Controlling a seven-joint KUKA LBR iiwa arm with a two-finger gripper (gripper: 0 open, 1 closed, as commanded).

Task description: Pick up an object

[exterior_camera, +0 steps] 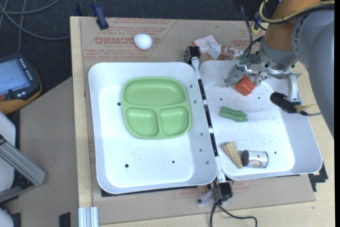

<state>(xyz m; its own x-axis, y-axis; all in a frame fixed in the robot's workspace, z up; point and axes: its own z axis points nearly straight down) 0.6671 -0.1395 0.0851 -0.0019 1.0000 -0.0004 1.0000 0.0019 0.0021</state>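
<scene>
Arm enters from the right, orange band above the wrist, and reaches into the far part of the right bin [303, 138]. End effector [245, 81] sits low over the bin floor with an orange-red block [244, 86] directly at its fingertips — the block touches or lies just under the metal fingers, but I cannot tell whether it is actually between them, nor how far the fingers are spread.

Other contents of the right bin: a green pickle-shaped piece [234, 114] near the middle, well apart from the block; a waffle cone [231, 153] toward the near edge, touching or just beside a small can [256, 159] lying on its side.

Left bin [103, 130] carries a green divided plate [156, 107], three compartments, flat on the floor.

On the bench [79, 114] beyond the bins — a white egg-shaped object [142, 41], a blue clamp [99, 15] at the far left corner, and crumpled wrappers [212, 48] near the seam between the bins.
</scene>
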